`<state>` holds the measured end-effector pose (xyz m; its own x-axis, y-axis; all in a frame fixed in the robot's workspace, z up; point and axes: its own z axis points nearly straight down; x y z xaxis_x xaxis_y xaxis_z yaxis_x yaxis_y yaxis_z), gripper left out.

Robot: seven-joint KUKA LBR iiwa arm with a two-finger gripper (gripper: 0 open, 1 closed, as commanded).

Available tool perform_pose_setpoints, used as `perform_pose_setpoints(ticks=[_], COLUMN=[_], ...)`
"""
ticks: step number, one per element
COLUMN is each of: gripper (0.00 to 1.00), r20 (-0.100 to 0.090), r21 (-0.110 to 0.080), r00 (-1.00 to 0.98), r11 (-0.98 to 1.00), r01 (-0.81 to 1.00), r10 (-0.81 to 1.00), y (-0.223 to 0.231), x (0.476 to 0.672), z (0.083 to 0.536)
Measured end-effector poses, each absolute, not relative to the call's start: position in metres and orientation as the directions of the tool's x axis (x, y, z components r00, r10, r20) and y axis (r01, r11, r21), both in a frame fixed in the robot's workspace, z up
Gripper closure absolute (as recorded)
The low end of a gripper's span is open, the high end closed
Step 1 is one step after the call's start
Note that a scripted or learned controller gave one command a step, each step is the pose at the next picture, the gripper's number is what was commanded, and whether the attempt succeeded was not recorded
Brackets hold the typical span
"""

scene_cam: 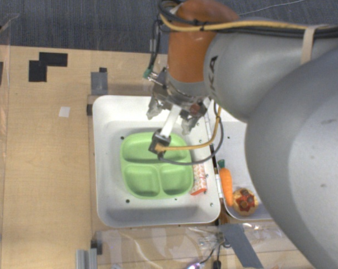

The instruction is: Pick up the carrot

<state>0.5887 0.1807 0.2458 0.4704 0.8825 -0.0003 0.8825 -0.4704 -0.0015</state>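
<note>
Camera view | jaws spread, empty, above green tray (156, 171) | carrot (226, 186) in right bin (231, 129) beside red-yellow item (244, 200), arm (281, 66) overhanging

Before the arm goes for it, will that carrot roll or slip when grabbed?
The carrot looks stiff, smooth and tapered, so it will probably keep its shape but might slip from a pinch. Its round body could roll if nudged. It lies close to the edge of the right bin, likely leaving little finger room there.
</note>
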Motion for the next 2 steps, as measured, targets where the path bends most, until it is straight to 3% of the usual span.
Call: perform_pose_setpoints(ticks=[1,2], gripper=[0.0,0.0], r20=[0.004,0.0], r21=[0.003,-0.001], r00=[0.538,0.565], r11=[-0.538,-0.565], r01=[0.843,0.825], r10=[0.843,0.825], y=[0.154,0.201], x=[0.612,0.579], z=[0.415,0.242])
